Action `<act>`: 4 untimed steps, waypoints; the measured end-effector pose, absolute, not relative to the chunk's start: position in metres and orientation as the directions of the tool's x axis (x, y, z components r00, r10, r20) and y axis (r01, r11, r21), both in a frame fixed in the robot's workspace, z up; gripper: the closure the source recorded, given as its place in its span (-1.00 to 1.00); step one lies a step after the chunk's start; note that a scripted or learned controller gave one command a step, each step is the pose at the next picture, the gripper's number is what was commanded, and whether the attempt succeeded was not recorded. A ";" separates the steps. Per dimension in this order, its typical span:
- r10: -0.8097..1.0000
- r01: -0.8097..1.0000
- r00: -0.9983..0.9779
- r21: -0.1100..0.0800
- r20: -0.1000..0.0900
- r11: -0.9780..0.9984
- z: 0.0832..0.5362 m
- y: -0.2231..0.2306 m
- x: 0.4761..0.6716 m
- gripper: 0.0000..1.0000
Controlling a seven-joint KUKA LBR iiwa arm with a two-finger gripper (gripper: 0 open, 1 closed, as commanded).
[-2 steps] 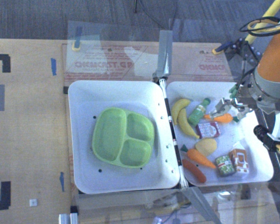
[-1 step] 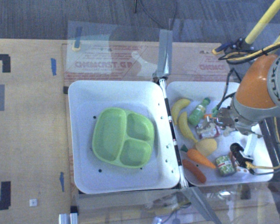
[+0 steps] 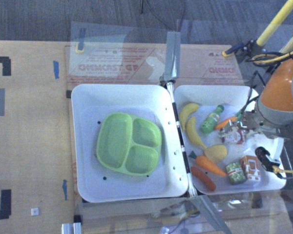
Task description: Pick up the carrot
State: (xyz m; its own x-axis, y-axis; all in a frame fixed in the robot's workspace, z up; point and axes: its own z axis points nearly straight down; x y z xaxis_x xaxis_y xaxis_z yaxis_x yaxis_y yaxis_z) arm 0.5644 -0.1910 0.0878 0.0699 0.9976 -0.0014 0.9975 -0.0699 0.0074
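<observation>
An orange carrot [image 3: 211,165] with a dark green top lies at a slant in the front part of the right bin [image 3: 278,183], between a yellow potato-like piece [image 3: 215,152] and a red sausage-like piece [image 3: 204,178]. My gripper [image 3: 237,129] hangs over the middle of that bin, up and to the right of the carrot and apart from it. Just left of the gripper lies a small orange piece [image 3: 225,122]. Beneath the gripper shows a red and white item [image 3: 233,137]. The gripper's tip is hard to make out.
The right bin also holds two bananas [image 3: 191,123], a green bottle [image 3: 211,119], a green can [image 3: 235,173] and an orange carton [image 3: 251,167]. A green divided plate [image 3: 129,143] sits in the left bin [image 3: 83,111]. A metal rail [image 3: 178,130] separates the bins.
</observation>
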 end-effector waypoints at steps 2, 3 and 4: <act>0.999 0.999 -0.039 0.010 -0.007 0.039 0.100 -0.187 0.640 1.00; 0.999 0.999 -0.039 0.014 -0.009 0.039 0.111 -0.188 0.641 1.00; 0.967 0.967 0.254 0.007 0.001 -0.254 0.089 -0.138 0.601 1.00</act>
